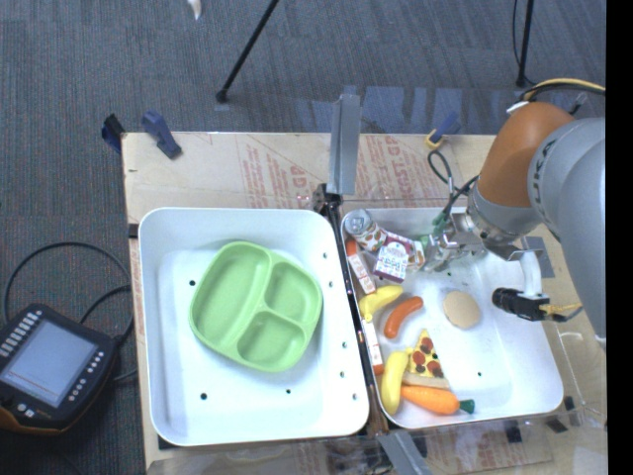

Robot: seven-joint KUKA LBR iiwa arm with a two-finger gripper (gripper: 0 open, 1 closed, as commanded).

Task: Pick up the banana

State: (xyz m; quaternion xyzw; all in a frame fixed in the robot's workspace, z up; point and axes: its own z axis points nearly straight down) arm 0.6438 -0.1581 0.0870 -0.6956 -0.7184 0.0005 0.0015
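**Q:** Camera view from above: what sits on the bench?

**A:** Two shallow white bins side by side. The left bin (163,265) holds a green divided plate (257,305), lying near its middle. The right bin (514,364) holds a scatter of toy food.

**Q:** Where is the banana?

**A:** One banana (381,300) lies near the right bin's left edge, about halfway down, just beside a sausage (403,316). A second yellow piece (393,379) lies nearer the front edge, touching a pizza slice (427,357), with a carrot (432,400) just below them.

**Q:** What else is in that bin?

**A:** A can (360,226) at the back left corner, a small carton (393,258) beside it, and a round cookie (462,310) near the middle.

**Q:** And the arm?

**A:** It reaches in from the right, grey with an orange band. Its gripper (442,248) is near the back edge of the right bin, just right of the carton. Whether it is open or closed, or has hold of anything, I cannot tell.
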